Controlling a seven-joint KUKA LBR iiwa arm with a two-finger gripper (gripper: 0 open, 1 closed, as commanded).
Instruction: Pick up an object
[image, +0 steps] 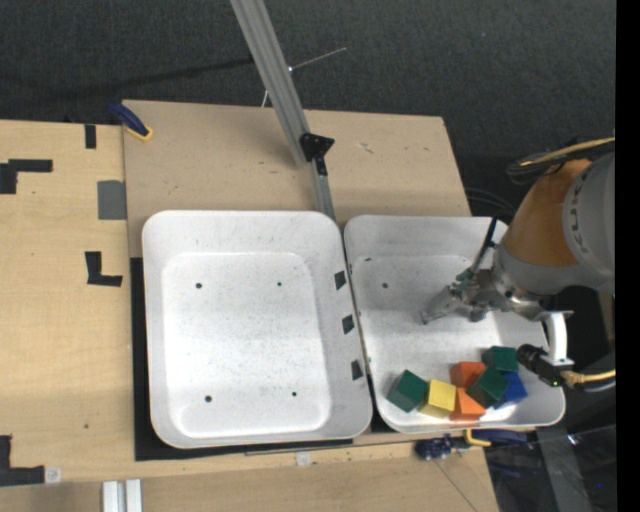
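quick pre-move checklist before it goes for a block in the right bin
1. Blocks within the right bin: ok, clustered at its near right corner.
2. Isolated target: ok, the green block sits at the cluster's left end, its left side free.
3. Other blocks: not ok, yellow block, orange block and blue block are packed together.
4. Gripper over a block: not ok, it is above bare bin floor.
5. Jaws state: cannot tell.
6. Gripper holding something: cannot tell.

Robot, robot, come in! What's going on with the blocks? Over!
Gripper over the right bin, nothing seen in it. Colored blocks heaped in that bin's near corner, untouched. Nothing lies between gripper and blocks.
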